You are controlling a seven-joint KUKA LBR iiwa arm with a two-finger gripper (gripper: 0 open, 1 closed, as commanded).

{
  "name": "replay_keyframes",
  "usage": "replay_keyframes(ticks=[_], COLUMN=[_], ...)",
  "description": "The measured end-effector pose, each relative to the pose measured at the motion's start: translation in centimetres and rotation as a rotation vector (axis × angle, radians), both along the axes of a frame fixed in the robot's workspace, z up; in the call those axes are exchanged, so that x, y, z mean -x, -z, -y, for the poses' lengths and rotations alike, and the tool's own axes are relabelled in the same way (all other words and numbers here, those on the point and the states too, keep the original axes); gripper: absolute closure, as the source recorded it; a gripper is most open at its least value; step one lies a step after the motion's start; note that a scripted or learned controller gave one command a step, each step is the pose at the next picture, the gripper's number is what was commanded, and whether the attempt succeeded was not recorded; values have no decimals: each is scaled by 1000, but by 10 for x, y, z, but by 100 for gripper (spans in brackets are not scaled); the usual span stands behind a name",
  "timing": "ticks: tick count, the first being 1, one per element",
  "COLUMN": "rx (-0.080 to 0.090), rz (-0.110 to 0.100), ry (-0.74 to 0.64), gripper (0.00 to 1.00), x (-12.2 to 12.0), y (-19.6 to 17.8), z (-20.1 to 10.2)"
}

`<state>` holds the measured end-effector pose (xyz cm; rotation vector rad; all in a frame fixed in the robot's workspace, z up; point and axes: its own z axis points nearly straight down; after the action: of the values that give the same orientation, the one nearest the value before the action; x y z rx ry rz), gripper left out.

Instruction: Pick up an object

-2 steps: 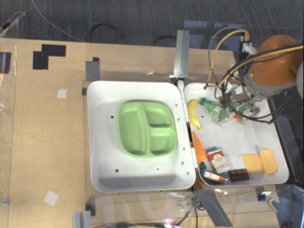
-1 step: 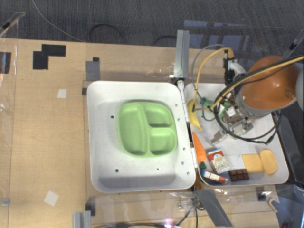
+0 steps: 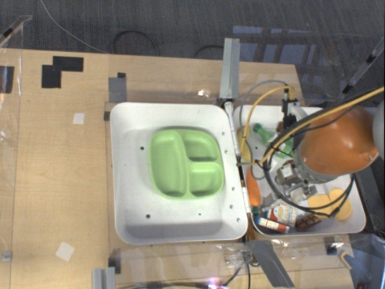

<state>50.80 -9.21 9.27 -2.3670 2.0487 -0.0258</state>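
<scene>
The arm's orange wrist band (image 3: 337, 140) sits low over the right bin (image 3: 358, 224), and the gripper (image 3: 293, 182) is down among the clutter at that bin's middle, wrapped in yellow and black cables (image 3: 264, 110). Whether the hand is open, closed or gripping anything cannot be told: the wrist and its hardware cover it from this angle. Candidate objects lie in the right bin: an orange carrot-like piece (image 3: 254, 192) along its left wall, a green item (image 3: 262, 131) toward the far left corner, a yellow rounded piece (image 3: 337, 200) near the right wall, a dark brown item (image 3: 307, 223) at the near edge, and a small printed packet with a red end (image 3: 274, 220) close to the near left corner. All appear to rest on the bin floor; none is seen lifted. The left bin (image 3: 129, 161) carries a green divided tray (image 3: 185, 163) at its centre, well apart from the gripper. Assessment: the approach into the right bin is made, but no pick is confirmed. Remaining, in my judgement, are securing one object and raising it clear of the bin. Crowding of items and trailing cables may hamper a clean grasp.
</scene>
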Motion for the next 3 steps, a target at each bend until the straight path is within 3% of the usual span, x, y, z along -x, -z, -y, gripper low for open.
replay_keyframes(ticks=[1,2,3], rx=[-1,0,-13], rz=[-13,-6,-4], ry=[-136,-182,449], gripper=[0,0,0], x=[-33,-90,-96], y=[-1,3,2], z=[45,92,18])
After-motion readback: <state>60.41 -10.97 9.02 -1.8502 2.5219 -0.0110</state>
